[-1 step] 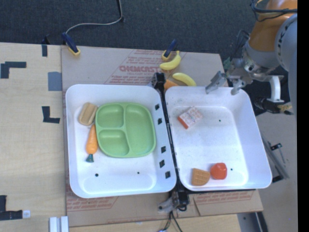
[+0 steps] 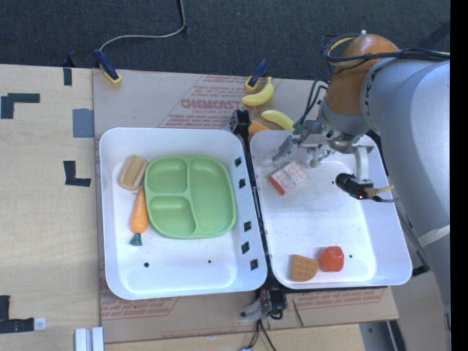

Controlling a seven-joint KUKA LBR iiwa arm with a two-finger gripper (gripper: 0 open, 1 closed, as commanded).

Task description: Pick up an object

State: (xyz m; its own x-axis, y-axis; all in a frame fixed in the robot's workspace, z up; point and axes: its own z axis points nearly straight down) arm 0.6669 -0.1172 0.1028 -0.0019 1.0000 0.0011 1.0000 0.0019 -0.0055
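In the right bin (image 2: pixel 365 225) lie a small red-and-white packet (image 2: pixel 287 177), a yellow banana (image 2: pixel 278 118) at the back rim, an orange waffle-like piece (image 2: pixel 303 268) and a red tomato-like piece (image 2: pixel 332 259) near the front. My gripper (image 2: pixel 300 154) hangs over the back of this bin, just above and behind the packet. Its fingers are spread open and nothing is between them. The arm covers the bin's back right corner.
The left bin (image 2: pixel 117 269) holds a green divided plate (image 2: pixel 190 196), a carrot (image 2: pixel 139 214) and a tan bread-like piece (image 2: pixel 132 172). A second banana (image 2: pixel 257 93) lies on the cardboard behind the bins. A black divider (image 2: pixel 252 196) runs between the bins.
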